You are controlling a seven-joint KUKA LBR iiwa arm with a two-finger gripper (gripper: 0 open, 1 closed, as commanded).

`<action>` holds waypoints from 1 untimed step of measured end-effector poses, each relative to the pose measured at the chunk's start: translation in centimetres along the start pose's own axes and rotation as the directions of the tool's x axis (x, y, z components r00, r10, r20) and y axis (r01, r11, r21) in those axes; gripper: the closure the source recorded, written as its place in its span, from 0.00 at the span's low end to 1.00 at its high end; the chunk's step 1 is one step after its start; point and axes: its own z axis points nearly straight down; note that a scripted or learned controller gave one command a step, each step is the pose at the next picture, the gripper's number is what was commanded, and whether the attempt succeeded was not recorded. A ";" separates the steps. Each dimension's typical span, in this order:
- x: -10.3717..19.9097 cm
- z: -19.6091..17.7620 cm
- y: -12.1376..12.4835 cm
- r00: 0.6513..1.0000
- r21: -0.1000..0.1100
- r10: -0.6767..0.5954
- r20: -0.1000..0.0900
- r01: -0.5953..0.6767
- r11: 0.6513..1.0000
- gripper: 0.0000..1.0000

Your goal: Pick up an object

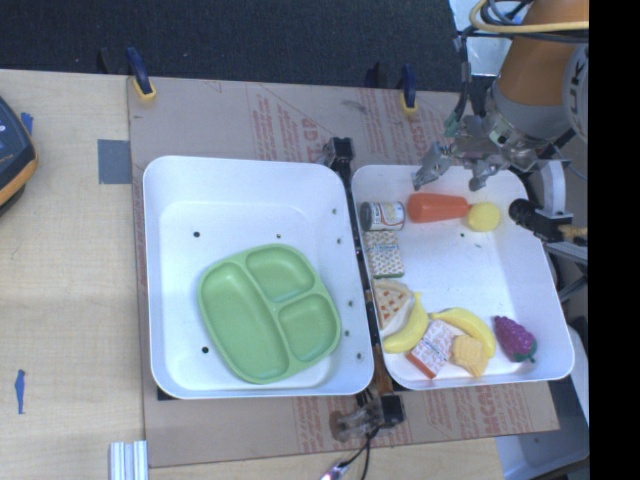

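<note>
Just above carrot (438,207), at right bin's (545,288) far edge, we see claw (456,172) spread, grasping nothing. We judge carrot light, stiff, slick plastic; grip across mid-body.

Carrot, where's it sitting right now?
The carrot lies in the right bin, near its far edge, between the small can and the lemon, with the gripper just above it.
</note>
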 end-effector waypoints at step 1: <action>0.6 9.9 1.3 1.000 -0.018 0.000 0.004 0.000 1.000 0.00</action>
